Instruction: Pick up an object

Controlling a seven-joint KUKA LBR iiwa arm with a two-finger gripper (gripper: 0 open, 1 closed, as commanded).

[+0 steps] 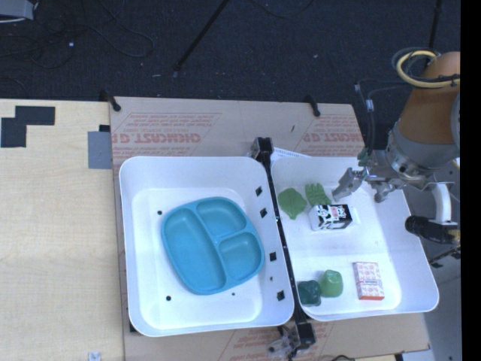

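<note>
One hand (359, 185), fingers apart, hovers over black-and-white carton (331, 216); print unreadable.

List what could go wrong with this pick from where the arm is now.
1. The pincer hovers near the far side of the right bin, close to the black-and-white carton and two green pieces; coming down it may nudge one instead of grasping.
2. These items lie crowded together, so it might catch two at once.

Glossy blue plastic tray (212, 243) in smooth white plastic bin (143, 201).
</note>
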